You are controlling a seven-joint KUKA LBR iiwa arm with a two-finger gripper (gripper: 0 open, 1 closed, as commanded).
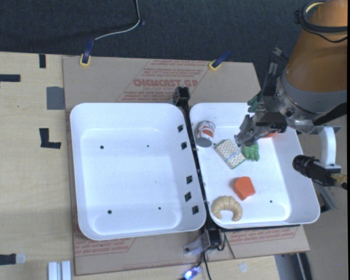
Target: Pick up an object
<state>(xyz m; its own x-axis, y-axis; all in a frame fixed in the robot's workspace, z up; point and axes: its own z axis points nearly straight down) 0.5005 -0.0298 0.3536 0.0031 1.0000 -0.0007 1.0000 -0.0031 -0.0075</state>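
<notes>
The right bin (280,168) holds a small can with a red and white label (205,132), a white dotted packet (230,153), a green object (251,152), an orange block (244,188) and a tan croissant-shaped piece (227,207). My gripper (245,137) hangs over the bin's upper middle, just above the green object and to the right of the dotted packet. Its dark fingers point down and to the left. A bit of red shows behind the gripper at its right side.
The left bin (131,168) sits beside the right one, joined by a black divider (189,156). Both rest on a cardboard sheet (157,80). The arm's orange band (329,16) and grey body stand at the right edge.
</notes>
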